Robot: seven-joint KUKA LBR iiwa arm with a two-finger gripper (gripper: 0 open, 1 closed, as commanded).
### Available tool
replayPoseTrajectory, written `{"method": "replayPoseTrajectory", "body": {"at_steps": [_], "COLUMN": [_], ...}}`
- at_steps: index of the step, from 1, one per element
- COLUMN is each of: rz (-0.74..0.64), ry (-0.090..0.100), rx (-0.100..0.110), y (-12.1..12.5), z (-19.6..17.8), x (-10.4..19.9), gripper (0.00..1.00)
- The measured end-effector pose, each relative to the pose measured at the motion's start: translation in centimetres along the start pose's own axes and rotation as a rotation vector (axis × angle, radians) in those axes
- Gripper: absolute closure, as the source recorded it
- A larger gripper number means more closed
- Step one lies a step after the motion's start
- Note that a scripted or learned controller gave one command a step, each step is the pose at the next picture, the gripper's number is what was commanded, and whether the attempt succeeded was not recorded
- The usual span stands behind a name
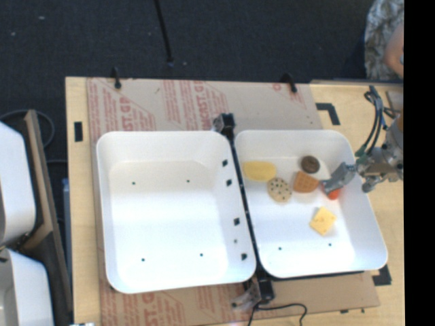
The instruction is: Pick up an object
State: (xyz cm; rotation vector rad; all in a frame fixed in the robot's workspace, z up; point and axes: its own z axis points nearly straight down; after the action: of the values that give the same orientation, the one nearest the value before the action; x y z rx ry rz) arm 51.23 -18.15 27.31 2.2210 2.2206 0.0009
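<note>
The right bin (353, 250) holds several small objects. A yellow oval piece (259, 170) lies near its left wall, with a speckled cookie (279, 190) just below it. An orange wedge (305, 182) and a dark brown round piece (310, 164) sit toward the middle right. A yellow cheese-like block (323, 221) lies lower down. A small red object (332, 194) rests by the bin's right side. My gripper (338, 178) reaches in from the right edge, low over the bin, its grey tip right above the red object and beside the orange wedge.
The left bin (109, 182) stands beside the right one, with a black divider rail (238, 202) between them. Both rest on a cardboard sheet (170, 104) on the wooden bench. Cables hang from the arm (380, 161) at the right.
</note>
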Motion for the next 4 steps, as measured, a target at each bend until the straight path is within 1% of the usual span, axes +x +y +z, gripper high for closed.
{"method": "replayPoseTrajectory", "body": {"at_steps": [1,3,4], "rz": [0.000,0.000,0.002], "ry": [0.001,0.001,0.000], "rx": [0.005,0.004,-0.001], "y": [-0.3,-1.2,-1.0], "z": [6.1,14.7,13.4], "x": [0.5,0.8,0.7], "gripper": [0.00,0.00,1.00]}}
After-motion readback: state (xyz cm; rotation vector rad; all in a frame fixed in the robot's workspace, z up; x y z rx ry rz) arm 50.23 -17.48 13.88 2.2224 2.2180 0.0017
